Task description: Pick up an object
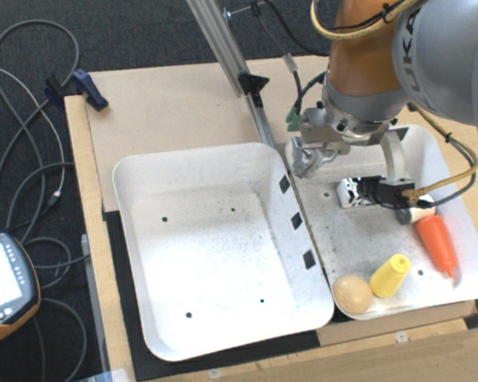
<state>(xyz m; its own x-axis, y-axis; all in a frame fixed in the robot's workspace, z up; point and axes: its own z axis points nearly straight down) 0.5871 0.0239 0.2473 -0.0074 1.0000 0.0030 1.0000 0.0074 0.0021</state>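
Overhead slanted view of the bench [168, 108] with two shallow white bins side by side. The grey arm with its orange band [371, 35] enters from the right of the view and reaches over the right bin [358, 245]. The gripper [305, 162] hangs at the far left corner of that bin, close to the wall shared with the left bin [212, 250]; from this angle it cannot be told whether the gripper is released or clenched. The candidate objects all lie in the right bin, along its near side and well apart from the gripper. An orange carrot [438, 245] rests by the right wall, its narrow tip pointing toward the near edge. A yellow toy piece [390, 277] lies tilted to the left of the carrot. A tan ball [353, 294] sits just beside the yellow piece, in the near left corner against the shared wall. Off the bins, a blue clamp [88, 89] grips the far left corner of the bench, a metal post [216, 37] rises behind the bins, and a handheld control unit [0, 289] lies on the dark floor to the left among loose cables [26, 182].
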